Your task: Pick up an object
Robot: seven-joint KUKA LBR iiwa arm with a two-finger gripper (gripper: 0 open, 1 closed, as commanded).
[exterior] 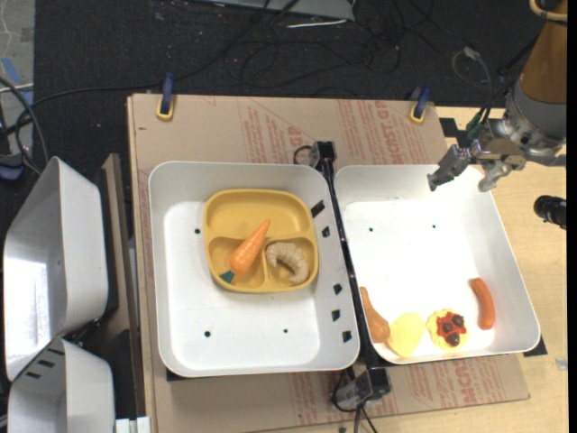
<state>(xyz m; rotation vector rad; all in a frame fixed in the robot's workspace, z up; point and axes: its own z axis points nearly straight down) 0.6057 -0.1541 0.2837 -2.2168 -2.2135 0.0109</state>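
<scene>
My gripper [470, 173] hangs open over the far right corner of the right bin [424, 242], with nothing between its two dark fingers. Well below it, along the bin's near edge, lie an orange sausage [484, 302], a small pizza piece with red and dark toppings [448, 327], a yellow round piece [407, 333] and an orange drumstick-shaped piece [373, 315]. In the left bin [180, 332] a yellow divided plate [225, 215] holds a carrot [250, 246] and a pale shrimp [288, 260].
The two bins sit side by side on a cardboard sheet [261, 124] held by two yellow clamps [165, 106] at the back. Cables run across the dark floor behind. A white box [54, 242] stands at the left.
</scene>
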